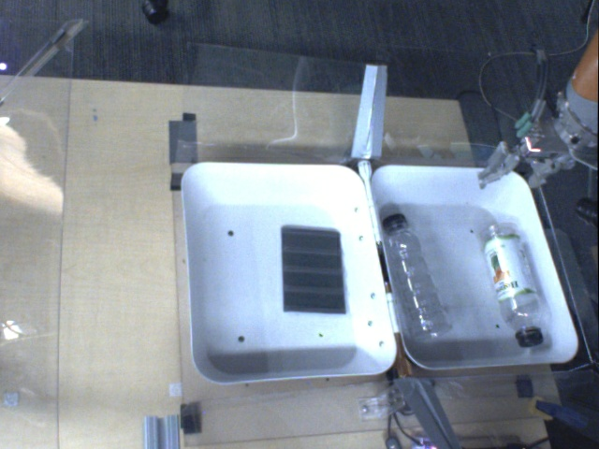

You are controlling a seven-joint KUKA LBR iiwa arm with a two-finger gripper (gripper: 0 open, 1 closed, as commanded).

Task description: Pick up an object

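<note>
A clear plastic bottle (413, 277) with a black cap lies along the left side of the right bin (456, 352). A second bottle (508, 275) with a green and white label lies near that bin's right side, its black cap toward the front. A dark ribbed rectangular block (314, 269) rests flat in the middle of the left bin (211, 279). My gripper (518, 168) hangs over the right bin's back right corner, open, with nothing between its fingers. It is well behind the labelled bottle.
A metal post (369, 110) stands behind the seam between the two bins. Cables (510, 73) loop behind the right bin near the arm (582, 96). The wooden bench (103, 251) stretches to the left of the bins.
</note>
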